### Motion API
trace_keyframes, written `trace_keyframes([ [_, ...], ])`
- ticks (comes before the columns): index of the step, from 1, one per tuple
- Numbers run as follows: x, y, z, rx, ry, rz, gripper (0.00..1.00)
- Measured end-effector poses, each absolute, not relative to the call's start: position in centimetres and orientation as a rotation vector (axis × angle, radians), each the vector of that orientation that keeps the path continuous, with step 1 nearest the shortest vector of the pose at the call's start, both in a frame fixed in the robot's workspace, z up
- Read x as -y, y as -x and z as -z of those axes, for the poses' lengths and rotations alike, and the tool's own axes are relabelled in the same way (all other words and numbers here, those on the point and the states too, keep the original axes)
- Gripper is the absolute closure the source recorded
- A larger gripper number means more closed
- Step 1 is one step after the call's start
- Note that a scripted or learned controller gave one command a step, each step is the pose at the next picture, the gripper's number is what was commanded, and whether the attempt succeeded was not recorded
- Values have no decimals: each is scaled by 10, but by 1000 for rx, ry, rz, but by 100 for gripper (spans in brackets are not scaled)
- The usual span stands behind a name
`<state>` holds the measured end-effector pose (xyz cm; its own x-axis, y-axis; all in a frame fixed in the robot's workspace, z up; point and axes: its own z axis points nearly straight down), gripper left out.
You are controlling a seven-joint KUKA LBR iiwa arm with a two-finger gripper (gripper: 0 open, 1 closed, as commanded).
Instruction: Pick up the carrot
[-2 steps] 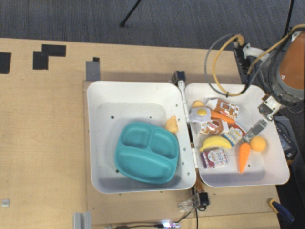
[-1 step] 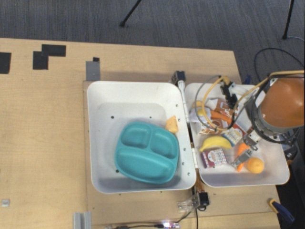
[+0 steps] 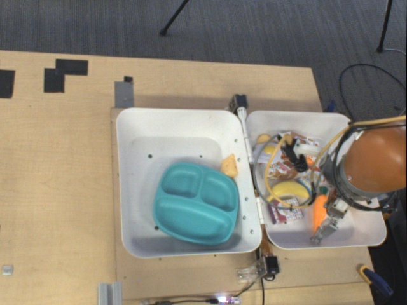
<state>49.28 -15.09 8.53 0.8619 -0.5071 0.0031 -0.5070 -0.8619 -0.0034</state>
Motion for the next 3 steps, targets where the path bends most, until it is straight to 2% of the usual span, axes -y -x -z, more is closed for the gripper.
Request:
trace_keyframes([
  [1, 151, -494, -96, -833, 3027, 8, 100],
  [2, 150, -494, -96, -832, 3027, 7, 0],
  [3, 129, -501, -85, -927, 3002, -1, 0],
])
